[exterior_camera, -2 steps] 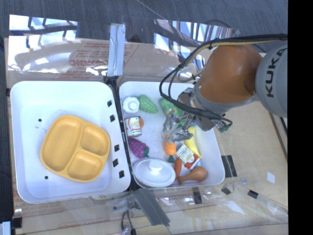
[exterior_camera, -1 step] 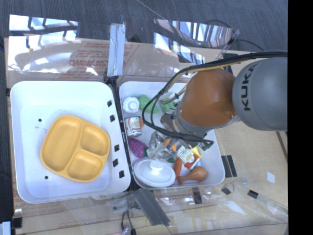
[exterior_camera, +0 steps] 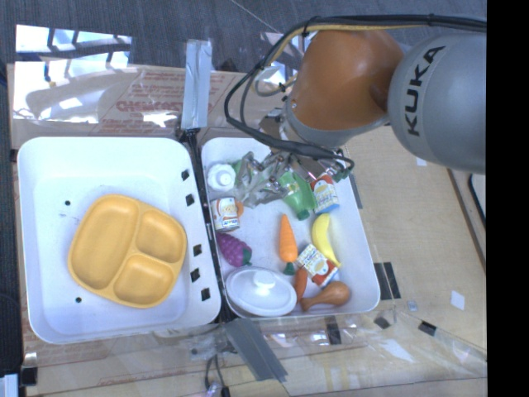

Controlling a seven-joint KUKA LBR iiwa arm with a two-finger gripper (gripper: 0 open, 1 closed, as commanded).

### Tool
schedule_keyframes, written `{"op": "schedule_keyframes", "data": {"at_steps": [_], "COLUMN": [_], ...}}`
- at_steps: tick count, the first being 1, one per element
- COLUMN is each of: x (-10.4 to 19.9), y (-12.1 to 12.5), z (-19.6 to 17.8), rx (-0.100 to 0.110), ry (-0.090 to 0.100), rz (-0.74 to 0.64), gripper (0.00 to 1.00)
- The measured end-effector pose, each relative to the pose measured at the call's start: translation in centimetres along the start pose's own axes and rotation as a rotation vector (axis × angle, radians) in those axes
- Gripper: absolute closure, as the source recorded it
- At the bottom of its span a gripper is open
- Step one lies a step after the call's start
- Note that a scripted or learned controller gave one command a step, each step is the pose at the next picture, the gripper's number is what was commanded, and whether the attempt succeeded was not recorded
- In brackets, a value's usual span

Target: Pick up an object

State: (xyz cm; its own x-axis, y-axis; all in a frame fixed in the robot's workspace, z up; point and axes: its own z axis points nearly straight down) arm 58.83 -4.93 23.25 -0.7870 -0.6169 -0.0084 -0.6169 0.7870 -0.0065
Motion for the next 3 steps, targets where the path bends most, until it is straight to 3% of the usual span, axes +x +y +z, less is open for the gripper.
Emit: {"op": "schedule_keyframes", "data": {"at_steps": [1, 2, 3], "x": [1.0, 5.4, 5.4], "y": [-1.1, -5.8, -3.6], "z": [4.1, 5.6, 14.1], "rx": [-0.01, -0.01, -0.012], "ry": [0.007, 0.008, 0.004], "rz": [-0.382, -0.479, -0.716], "gripper": [1.0, 1.0, 1.0]}}
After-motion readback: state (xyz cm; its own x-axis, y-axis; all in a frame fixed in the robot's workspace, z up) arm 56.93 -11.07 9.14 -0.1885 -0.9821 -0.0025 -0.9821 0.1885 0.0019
